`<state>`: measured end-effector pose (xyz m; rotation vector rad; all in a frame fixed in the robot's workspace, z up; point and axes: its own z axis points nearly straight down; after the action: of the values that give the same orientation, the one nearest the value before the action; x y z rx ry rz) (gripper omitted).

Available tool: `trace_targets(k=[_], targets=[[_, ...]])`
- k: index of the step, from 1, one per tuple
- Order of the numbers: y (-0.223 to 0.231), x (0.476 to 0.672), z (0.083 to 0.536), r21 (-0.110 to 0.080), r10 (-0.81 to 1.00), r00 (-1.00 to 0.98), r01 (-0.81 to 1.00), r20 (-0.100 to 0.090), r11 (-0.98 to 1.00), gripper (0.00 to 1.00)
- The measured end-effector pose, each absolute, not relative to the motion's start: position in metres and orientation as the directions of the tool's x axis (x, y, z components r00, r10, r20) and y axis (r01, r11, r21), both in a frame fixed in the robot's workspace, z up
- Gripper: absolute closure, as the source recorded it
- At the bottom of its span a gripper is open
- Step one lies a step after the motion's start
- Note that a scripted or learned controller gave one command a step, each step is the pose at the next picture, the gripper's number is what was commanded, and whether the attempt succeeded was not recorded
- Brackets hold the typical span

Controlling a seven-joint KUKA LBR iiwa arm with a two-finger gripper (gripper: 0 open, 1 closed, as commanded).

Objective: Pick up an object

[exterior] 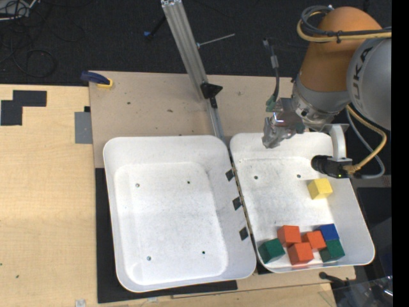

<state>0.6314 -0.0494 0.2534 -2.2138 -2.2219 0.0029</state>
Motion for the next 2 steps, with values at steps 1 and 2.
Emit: trace_targets(k=[1,2], targets=[[-0.008,0.632,0.246,-0.005,1.0,-0.003,1.0,0.002,0.003,1.0],[0.048,0.641,0.232,-0.004,1.0,-0.004,1.0,0.002,0.004,1.0]])
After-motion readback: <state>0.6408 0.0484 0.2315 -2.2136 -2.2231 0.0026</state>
